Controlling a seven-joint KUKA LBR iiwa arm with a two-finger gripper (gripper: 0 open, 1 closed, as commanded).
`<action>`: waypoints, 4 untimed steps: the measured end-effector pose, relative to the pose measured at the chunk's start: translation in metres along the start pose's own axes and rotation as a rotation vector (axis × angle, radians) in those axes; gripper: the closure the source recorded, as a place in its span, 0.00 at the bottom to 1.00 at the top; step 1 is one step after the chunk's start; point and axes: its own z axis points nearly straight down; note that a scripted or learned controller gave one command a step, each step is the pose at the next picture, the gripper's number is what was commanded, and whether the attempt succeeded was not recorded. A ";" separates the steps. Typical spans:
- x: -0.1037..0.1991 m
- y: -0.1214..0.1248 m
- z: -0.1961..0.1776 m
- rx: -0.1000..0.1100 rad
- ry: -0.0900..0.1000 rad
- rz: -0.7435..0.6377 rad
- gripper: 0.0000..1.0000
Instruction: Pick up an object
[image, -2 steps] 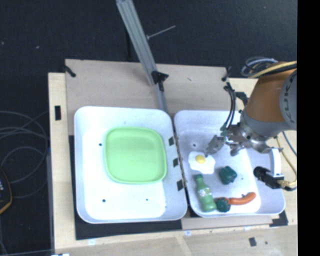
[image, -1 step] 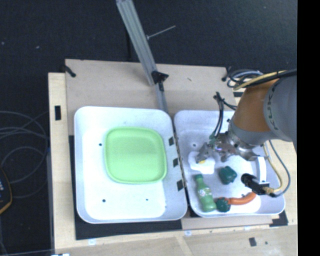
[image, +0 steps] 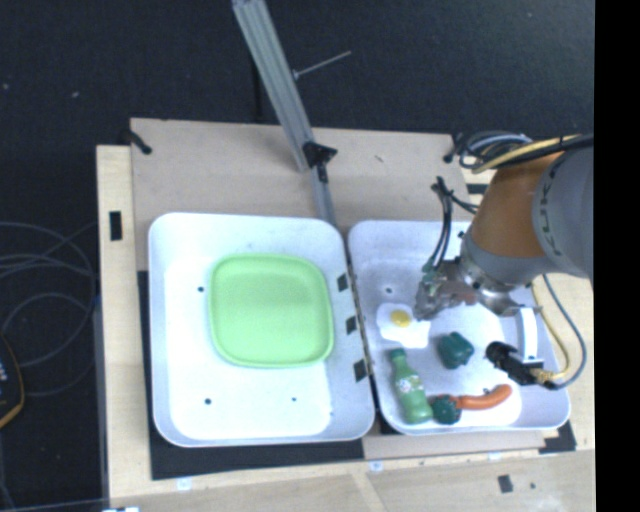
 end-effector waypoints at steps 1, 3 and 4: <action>-0.003 -0.005 -0.061 -0.004 -0.001 -0.001 1.00; -0.006 -0.003 -0.144 -0.001 -0.001 -0.002 1.00; 0.043 -0.010 -0.128 0.002 0.000 -0.004 1.00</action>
